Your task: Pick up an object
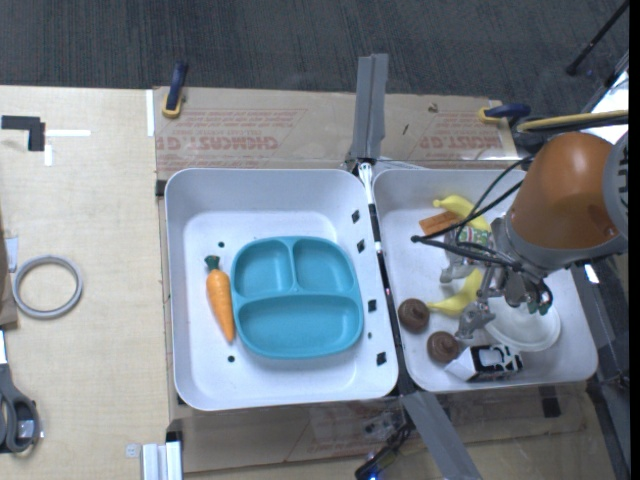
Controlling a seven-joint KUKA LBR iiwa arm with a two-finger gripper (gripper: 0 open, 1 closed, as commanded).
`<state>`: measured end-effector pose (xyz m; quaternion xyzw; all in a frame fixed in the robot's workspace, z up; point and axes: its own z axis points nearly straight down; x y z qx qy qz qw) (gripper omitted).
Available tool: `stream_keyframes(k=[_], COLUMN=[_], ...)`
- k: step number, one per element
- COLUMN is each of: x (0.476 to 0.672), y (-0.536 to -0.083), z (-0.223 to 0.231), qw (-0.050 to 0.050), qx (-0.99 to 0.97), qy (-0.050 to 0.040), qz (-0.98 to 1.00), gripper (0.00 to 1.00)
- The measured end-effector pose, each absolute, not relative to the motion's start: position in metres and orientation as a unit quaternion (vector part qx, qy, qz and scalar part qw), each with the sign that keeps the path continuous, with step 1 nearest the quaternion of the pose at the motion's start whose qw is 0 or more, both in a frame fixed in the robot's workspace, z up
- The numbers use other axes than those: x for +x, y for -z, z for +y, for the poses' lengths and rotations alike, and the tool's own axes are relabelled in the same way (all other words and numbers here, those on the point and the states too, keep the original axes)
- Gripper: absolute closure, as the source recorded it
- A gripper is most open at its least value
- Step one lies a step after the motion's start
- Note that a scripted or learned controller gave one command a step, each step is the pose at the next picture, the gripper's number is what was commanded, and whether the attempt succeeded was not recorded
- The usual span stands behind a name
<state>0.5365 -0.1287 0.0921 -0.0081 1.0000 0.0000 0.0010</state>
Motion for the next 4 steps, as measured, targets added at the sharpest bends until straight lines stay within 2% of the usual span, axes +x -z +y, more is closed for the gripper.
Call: stream_keyframes(k=[1, 2, 3, 4], x=[0.538, 0.608, 0.585, 0.560], y=[-0.102, -0.208, -0.134, -0.230], z=[-0.128, -0.078, -0.125, -0.076], qw=[0.003, 0.001, 0.001, 0.002], qx=[-0.010, 0.062, -0.124, -0.118], qy=[0.0001, -0.0002, -0.0002, -0.0001], qz=[1.000, 0.998, 0.992, 0.993], gripper=[1.00, 1.00, 1.00, 1.00])
